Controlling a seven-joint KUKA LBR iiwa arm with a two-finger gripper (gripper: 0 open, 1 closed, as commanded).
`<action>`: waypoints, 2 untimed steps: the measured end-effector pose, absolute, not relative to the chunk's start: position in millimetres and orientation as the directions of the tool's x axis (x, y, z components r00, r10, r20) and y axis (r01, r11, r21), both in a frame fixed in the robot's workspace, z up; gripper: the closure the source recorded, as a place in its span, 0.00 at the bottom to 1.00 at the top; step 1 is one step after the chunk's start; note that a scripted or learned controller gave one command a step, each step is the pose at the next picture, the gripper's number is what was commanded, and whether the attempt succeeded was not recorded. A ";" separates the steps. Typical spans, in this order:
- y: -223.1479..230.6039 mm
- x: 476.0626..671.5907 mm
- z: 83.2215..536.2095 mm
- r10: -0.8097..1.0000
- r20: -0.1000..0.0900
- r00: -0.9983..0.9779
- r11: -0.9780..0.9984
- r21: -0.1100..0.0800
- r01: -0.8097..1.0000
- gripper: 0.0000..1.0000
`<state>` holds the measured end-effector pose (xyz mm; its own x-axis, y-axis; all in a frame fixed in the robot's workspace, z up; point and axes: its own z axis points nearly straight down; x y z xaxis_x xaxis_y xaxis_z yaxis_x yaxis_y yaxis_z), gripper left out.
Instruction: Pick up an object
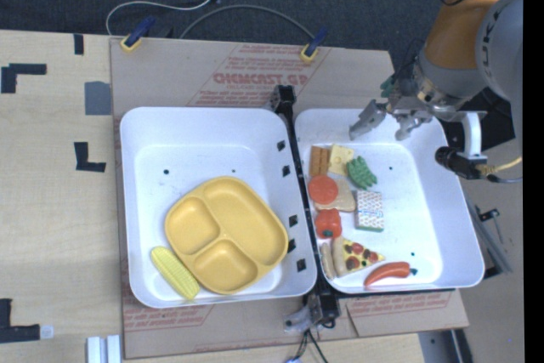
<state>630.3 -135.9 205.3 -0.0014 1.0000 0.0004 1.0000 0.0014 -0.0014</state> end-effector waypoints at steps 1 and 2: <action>-104.8 606.7 99.5 1.000 -0.001 -0.002 0.002 0.009 1.000 0.00; -101.9 671.3 91.4 1.000 -0.005 -0.002 0.002 0.002 1.000 0.00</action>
<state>671.3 -101.9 91.4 -0.0019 1.0000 -0.0047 1.0000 0.0019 0.0018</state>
